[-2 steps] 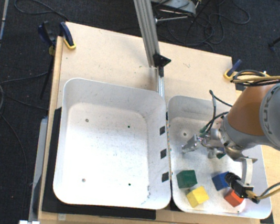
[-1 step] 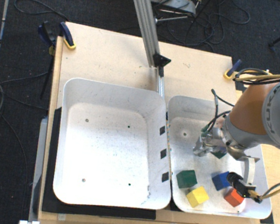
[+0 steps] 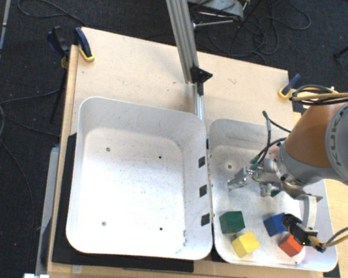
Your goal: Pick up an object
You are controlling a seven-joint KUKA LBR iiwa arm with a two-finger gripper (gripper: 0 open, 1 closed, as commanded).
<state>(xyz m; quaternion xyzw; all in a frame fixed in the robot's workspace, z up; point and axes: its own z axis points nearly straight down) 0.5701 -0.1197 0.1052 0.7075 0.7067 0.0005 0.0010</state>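
Four small blocks lie in the front part of the right bin [image 3: 234, 133]: a green block [image 3: 232, 221], a yellow block [image 3: 245, 243], a blue block [image 3: 273, 223] and a red block [image 3: 290, 245]. My gripper [image 3: 252, 184] hangs over the middle of that bin, behind the blocks and apart from them. It is open, and nothing sits between its fingers. The green block is the nearest one, a short way in front of the gripper.
The left bin [image 3: 86, 120] lies beside the right one, their rims meeting at the middle. A slanted metal pole [image 3: 183, 27] crosses the bench's back. Clamps [image 3: 84, 44] grip the bench's back corners. Cables trail from the wrist over the right bin's right edge.
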